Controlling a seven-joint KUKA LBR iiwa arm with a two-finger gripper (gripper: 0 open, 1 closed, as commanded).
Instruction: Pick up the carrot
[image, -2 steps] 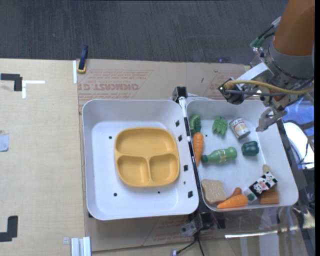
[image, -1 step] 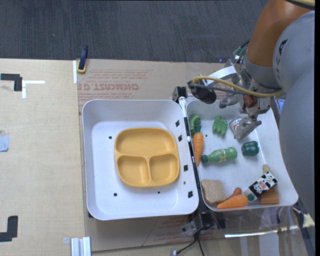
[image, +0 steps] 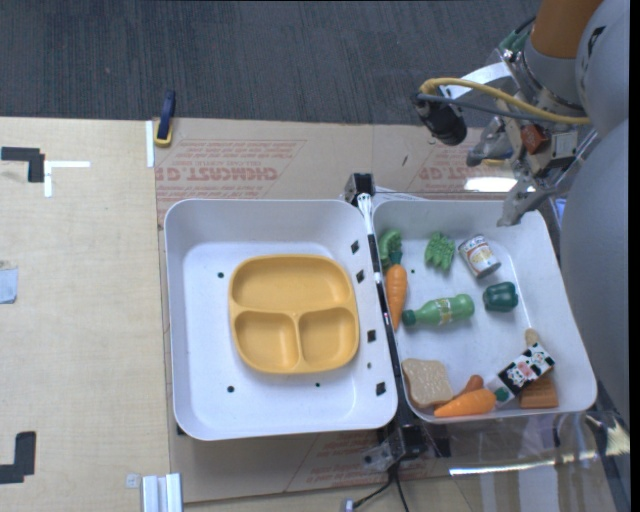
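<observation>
An orange carrot (image: 396, 291) with a green top lies lengthwise against the left wall of the right bin (image: 545, 262). A second orange, carrot-shaped piece (image: 466, 404) lies at that bin's front edge, beside a slice of bread (image: 427, 381). My gripper (image: 512, 178) hangs above the bin's far right corner, well apart from both orange pieces and holding nothing that I can see.
The right bin also holds a green leafy piece (image: 438, 250), a small can (image: 480, 256), a green pepper (image: 500, 296), a green bottle (image: 441, 312) and a cow-patterned carton (image: 526, 370). A yellow divided plate (image: 295, 312) sits in the left bin (image: 190, 300).
</observation>
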